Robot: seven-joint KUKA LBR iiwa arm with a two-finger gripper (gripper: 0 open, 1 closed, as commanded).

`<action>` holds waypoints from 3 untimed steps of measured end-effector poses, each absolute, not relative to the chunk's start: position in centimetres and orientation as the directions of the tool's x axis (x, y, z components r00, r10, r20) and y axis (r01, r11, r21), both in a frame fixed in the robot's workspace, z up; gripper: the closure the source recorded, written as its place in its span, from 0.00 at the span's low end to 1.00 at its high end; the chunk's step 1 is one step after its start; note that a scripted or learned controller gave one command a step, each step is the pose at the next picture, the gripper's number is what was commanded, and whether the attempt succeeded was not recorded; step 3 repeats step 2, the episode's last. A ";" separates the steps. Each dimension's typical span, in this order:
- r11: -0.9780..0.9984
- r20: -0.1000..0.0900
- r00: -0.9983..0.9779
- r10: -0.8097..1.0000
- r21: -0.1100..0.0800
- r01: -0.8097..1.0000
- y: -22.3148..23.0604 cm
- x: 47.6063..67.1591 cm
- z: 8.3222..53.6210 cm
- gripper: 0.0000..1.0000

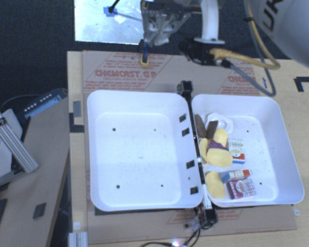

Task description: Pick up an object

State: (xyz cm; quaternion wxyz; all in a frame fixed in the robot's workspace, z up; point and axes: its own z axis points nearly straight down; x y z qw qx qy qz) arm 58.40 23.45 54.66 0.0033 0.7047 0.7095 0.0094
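Note:
The right bin (278, 138) holds a cluster of objects along its left wall. Among them are a yellow lump (220, 154) with a purple piece (215, 144) on it and a second yellow lump (214, 183) nearer the front. Behind these lie two brown sticks (199, 125) and a white piece (223, 121). A small white carton (236, 150) and a red packet (240, 188) lie to the right of the lumps. My gripper (156, 32) hangs high at the back, beyond the left bin (139, 153) and far from every object. Nothing shows in its grasp.
A black hinge strip with clips (191, 148) runs between the two bins. A small blue and yellow piece (143, 55) sits on the cardboard behind the left bin. Yellow and grey cables (247, 60) trail at the back right. A side table (26, 153) stands to the left.

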 end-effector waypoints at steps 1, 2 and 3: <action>-0.008 -0.003 0.008 1.000 0.003 1.000 15.0 66.9 53.4 1.00; 0.006 -0.002 -0.006 1.000 -0.014 1.000 18.6 62.0 40.3 1.00; 0.006 -0.002 -0.006 1.000 -0.014 1.000 18.6 62.0 40.3 1.00</action>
